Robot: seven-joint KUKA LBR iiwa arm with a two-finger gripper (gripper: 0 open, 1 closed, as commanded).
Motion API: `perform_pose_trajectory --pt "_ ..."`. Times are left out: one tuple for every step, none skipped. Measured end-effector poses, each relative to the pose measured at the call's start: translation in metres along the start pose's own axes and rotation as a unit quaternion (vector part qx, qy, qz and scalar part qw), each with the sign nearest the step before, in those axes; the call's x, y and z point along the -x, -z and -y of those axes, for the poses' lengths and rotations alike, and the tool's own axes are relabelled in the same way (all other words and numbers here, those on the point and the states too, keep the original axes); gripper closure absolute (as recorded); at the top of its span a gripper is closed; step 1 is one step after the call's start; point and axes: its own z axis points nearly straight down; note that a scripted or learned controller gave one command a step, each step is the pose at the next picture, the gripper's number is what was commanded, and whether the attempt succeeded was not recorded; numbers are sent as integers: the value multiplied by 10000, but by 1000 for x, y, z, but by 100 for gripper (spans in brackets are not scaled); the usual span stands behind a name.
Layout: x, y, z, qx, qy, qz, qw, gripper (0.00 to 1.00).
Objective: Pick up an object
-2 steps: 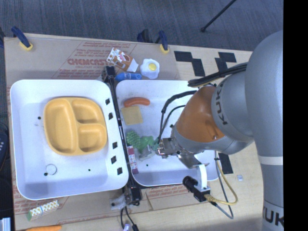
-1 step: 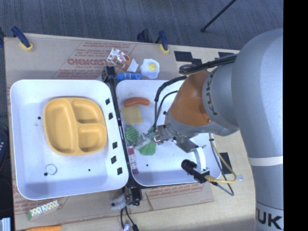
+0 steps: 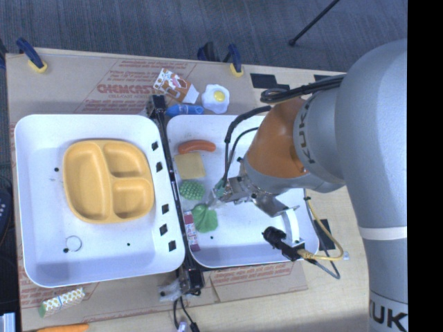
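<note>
Reaching in from the right of the frame, the grey arm (image 3: 360,144) is bending its orange-banded wrist down over the middle of the right bin (image 3: 242,254), and the gripper (image 3: 220,194) is hanging low near that bin's left half. Whether the pincer is released or clenched cannot be told from here; the wrist is covering it.

The bin's right and lower floor is lying bare, giving open room there, while the objects are crowding along its left wall. A green leafy piece (image 3: 205,217) is sitting just below and left of the gripper, near the lower middle of the frame, its long axis running roughly up and down. Above it a round green item (image 3: 192,189) is resting beside a yellow block (image 3: 191,164), and a sausage (image 3: 197,146) is lying with its length running left to right near the bin's upper edge.

The left bin (image 3: 34,185) is carrying a yellow divided tray (image 3: 109,180), well apart from the arm.
</note>
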Motion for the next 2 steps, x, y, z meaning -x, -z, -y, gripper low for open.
perform_pose_trajectory --pt "0 0 0 0 1 0 10000 0" --pt "12 -10 -95 2 356 -3 9994 0"
